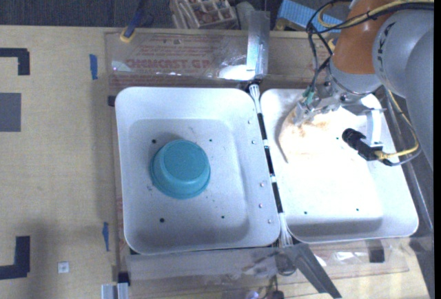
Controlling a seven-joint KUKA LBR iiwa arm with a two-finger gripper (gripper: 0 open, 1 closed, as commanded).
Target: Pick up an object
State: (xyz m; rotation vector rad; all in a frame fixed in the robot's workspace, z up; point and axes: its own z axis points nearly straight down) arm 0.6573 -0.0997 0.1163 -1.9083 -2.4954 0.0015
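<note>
Two shallow white bins sit side by side on the table (48, 173), their inner rims touching along a central seam. Nearest the lower edge of the view lie the front rims of both. One teal bowl (180, 168), upside down, rests on the floor of the left bin (138, 118), slightly left of centre, apart from all four walls with open floor around it on every side. Several small dark specks dot that floor.

In the right bin (344, 222) the near half of the floor is bare. Farther back, the jaws (308, 106) hang low over the far left corner above an orange-brown smear, close to the seam and the back wall; whether they are open or closed cannot be told, and no item is visible between them. One grey arm (406, 49) with an orange band enters from the right, cables looped about it.

Beyond the bins lies one clear plastic bag (179, 60) bearing red lettering too blurred to read. Three black markings and two blue tape strips mark the table's left part.
</note>
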